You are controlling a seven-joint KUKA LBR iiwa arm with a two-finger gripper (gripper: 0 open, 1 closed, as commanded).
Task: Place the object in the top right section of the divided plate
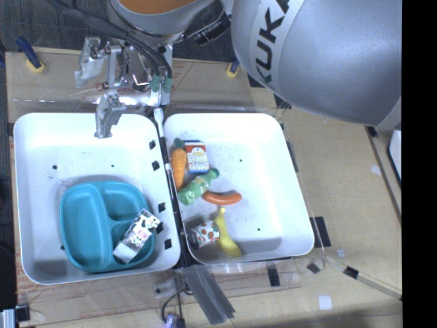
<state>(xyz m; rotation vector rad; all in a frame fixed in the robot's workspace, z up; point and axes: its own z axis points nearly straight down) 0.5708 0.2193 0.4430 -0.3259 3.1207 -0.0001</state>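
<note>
A blue divided plate (85, 234) lies in the near part of the left bin (41, 149). A white carton with black cow spots (137, 236) lies on its side in the plate's lower right section, its near end resting on the plate's rim. The plate's top right section (126, 198) holds nothing. My gripper (104, 118) hangs over the far edge of the left bin, well above and behind the plate, apart from the carton.
The right bin (263, 149) holds a carrot (178, 167), a red and white box (196, 157), a green bottle (194, 187), a sausage (222, 197), a banana (228, 239) and a small can (204, 234). The arm's large body looms over the top right.
</note>
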